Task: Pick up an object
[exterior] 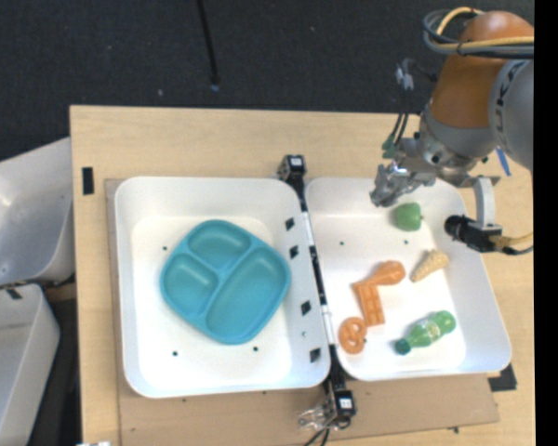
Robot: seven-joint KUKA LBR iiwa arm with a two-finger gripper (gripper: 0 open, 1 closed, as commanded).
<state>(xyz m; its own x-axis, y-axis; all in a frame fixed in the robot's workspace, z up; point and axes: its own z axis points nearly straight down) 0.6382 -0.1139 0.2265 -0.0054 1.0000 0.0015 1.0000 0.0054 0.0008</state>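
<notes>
Nearest the camera, at the front of the right bin [465,347], a green toy bottle [428,331] lies on its side with its cap toward the left. Just left of it sit an orange pretzel-shaped piece [352,334] and an orange angular block [371,300], the block touching a curled orange piece [388,272] at its upper end. A tan cone-like item [431,265] rests to the right of those, apart from them. Farther back lies a small green rounded object [408,216], close to the bin's rear wall.

Just above and to the left of that green object hangs the claw [391,190], grey, at the end of the arm [470,82] with its orange band; whether its fingers are apart or together cannot be told from this angle, and nothing is visibly gripped between them.

Across the divider, the left bin [139,360] holds a blue sectioned plate [225,281] near its middle. Both bins rest side by side on the pale wooden surface [98,147].
</notes>
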